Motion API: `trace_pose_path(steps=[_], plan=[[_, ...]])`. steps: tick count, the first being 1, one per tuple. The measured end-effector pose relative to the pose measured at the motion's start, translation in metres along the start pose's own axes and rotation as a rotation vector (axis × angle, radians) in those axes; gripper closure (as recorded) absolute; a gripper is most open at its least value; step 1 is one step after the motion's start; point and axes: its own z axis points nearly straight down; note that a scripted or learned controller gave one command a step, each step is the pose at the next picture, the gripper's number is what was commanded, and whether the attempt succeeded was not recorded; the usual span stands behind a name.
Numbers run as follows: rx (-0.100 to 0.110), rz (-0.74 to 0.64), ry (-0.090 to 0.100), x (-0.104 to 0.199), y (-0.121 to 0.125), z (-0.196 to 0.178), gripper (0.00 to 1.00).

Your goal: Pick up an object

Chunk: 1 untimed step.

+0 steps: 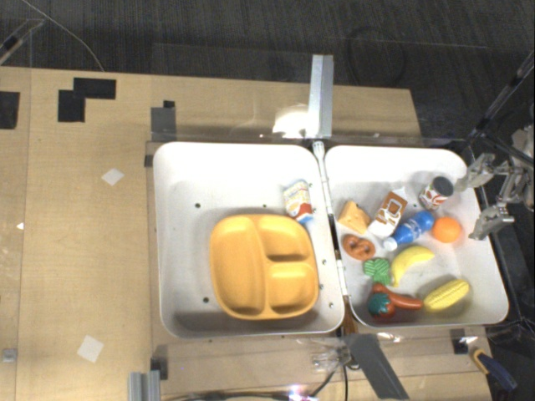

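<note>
At the right bin's [481, 295] far right edge we spot the claw [493, 199], hovering just outside the rim; whether it's open, we can't tell. The orange ball [448, 230] lies nearest it, with the blue bottle [412, 228] and banana [412, 261] further left.

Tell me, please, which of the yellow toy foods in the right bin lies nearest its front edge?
The corn cob, ridged and near the front right corner; the banana lies farther back, by the orange.
</note>
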Motion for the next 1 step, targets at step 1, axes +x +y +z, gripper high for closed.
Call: trace_pose_path(steps=[1], plan=[[-0.005,0.119,0.013,-0.0631,0.0028,0.1396,0.0]])
